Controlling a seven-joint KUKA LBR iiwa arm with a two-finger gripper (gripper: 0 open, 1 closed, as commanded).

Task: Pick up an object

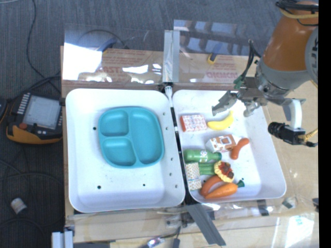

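Right, I have the gripper (pixel 235 103) hovering over the far end of the right bin (pixel 269 154), its fingers spread apart with nothing between them; the banana (pixel 221 122) lies just below and beside the near fingertip — that is my likeliest pick. It looks like a light plastic toy (hollow and stiff, I'd judge), smooth and curved, so it may squirt out of a pinch at the ends; I would take it across the middle of the arc. Close by sit a red-checked box (pixel 193 122), a small carton (pixel 221 141), a sausage (pixel 239 148), a green bottle (pixel 201 155) and carrots (pixel 220 189) — crowded, so a stray finger could nudge the neighbours; the left bin (pixel 83 190) holds a blue tray (pixel 129 137).
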